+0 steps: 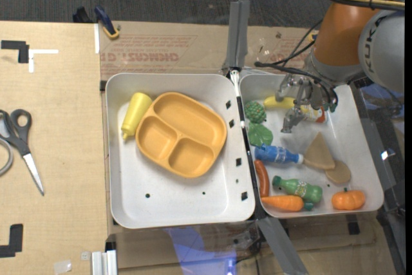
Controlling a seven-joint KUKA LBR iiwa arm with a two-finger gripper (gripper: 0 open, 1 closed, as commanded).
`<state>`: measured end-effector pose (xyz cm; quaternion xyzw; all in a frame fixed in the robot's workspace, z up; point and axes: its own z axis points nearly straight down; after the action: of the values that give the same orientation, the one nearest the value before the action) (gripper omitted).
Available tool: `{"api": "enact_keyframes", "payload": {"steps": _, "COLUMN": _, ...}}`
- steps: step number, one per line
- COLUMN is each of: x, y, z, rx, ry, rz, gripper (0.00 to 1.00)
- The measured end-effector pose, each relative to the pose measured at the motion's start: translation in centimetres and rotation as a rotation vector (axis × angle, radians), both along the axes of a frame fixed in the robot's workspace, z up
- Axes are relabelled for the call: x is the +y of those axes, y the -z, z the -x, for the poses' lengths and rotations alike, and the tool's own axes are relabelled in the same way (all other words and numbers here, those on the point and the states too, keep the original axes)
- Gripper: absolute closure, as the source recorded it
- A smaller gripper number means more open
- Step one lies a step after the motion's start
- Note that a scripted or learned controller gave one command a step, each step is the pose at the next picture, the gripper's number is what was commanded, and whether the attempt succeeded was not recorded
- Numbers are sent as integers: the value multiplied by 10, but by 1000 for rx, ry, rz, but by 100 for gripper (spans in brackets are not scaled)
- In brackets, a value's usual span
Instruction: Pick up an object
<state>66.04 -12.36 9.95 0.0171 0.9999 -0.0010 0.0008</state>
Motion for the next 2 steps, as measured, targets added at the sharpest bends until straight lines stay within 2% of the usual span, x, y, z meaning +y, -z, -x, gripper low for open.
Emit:
{"api": "enact_keyframes", "payload": {"steps": 1, "x": 21, "y": 6, "z": 37, "rx": -2, "ry": 155, "rz": -2, "gripper": 0}}
{"api": "enact_keyframes", "payload": {"steps": 2, "x": 7, "y": 4, "z": 159, "rx": -11, "ry": 123, "rz": 0, "gripper": 0}}
